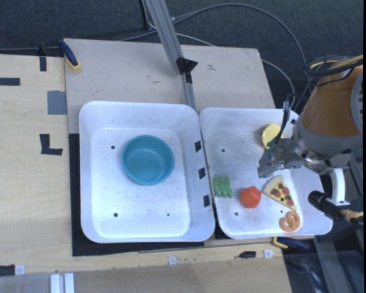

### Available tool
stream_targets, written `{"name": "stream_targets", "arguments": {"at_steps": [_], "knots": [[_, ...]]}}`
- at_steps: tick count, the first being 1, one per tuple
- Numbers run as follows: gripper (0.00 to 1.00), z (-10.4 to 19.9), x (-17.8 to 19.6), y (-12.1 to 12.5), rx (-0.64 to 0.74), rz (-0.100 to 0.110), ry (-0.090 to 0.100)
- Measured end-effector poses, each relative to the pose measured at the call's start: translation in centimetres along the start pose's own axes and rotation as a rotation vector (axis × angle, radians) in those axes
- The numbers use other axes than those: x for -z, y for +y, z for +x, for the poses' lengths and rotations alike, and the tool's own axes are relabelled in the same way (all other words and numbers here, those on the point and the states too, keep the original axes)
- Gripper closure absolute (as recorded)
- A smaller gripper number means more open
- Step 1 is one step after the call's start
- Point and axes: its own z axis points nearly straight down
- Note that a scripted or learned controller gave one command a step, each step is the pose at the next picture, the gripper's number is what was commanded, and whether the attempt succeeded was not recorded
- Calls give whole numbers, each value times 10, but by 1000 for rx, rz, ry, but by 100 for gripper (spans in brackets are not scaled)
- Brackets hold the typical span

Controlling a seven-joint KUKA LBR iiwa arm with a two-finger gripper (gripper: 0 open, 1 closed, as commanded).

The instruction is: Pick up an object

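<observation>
Blue bowl (148, 159) — red tomato (251, 196)

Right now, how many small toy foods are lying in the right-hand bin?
5: yellow round piece by the tool, green ridged block, red tomato-like ball, pizza slice, pretzel. The arm may hide more.

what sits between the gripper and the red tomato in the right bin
Nothing visible does. The gripper is in the right bin, just up and right of the red tomato, with bare bin floor between them. The pizza slice lies right of that line, and the green piece left.
</observation>
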Motion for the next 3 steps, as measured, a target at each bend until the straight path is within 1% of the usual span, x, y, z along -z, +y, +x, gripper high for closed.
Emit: {"name": "stream_targets", "arguments": {"at_steps": [1, 3], "knots": [[0, 0, 0, 0, 0, 0, 0], [0, 1, -90, -5, 0, 3, 0]]}}
